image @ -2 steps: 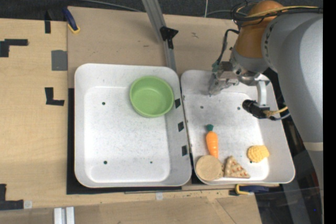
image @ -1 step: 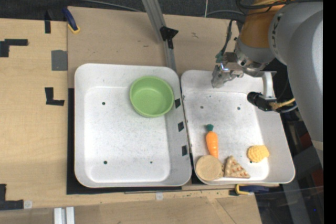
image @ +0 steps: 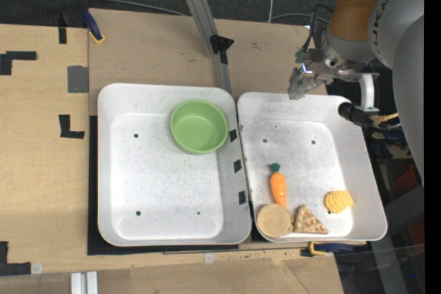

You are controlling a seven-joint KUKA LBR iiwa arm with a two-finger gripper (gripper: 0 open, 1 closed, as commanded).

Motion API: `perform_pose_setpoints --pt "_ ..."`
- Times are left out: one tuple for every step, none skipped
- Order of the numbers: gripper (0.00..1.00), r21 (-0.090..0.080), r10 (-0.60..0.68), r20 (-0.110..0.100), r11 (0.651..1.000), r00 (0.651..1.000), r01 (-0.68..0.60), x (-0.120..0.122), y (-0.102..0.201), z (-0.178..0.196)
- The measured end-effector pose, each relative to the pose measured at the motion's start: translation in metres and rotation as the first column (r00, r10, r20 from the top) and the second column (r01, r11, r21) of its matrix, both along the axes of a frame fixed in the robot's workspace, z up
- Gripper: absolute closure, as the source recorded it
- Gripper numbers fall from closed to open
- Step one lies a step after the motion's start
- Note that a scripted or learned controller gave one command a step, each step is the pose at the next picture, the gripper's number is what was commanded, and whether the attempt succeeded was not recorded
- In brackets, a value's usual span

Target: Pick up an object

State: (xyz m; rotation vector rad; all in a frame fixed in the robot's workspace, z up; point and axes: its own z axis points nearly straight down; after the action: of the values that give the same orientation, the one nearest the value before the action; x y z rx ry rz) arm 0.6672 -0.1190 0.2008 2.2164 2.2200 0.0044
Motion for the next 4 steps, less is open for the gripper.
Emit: perform_pose_setpoints --pt "1.00 0.001 0.000 0.000 1.000 1.000 0.000 0.001 0.000 0.054" --pt "1.00 0.002 0.003 -0.009 1.000 1.000 -0.003 -0.022 0.046 0.039" --pt "1.00 0.003 0.004 -0.009 1.000 1.000 -0.004 -0.056 0.097 0.036" --pt "1.00 0.003 0.006 -0.008 1.000 1.000 -0.006 -0.073 0.154 0.036"
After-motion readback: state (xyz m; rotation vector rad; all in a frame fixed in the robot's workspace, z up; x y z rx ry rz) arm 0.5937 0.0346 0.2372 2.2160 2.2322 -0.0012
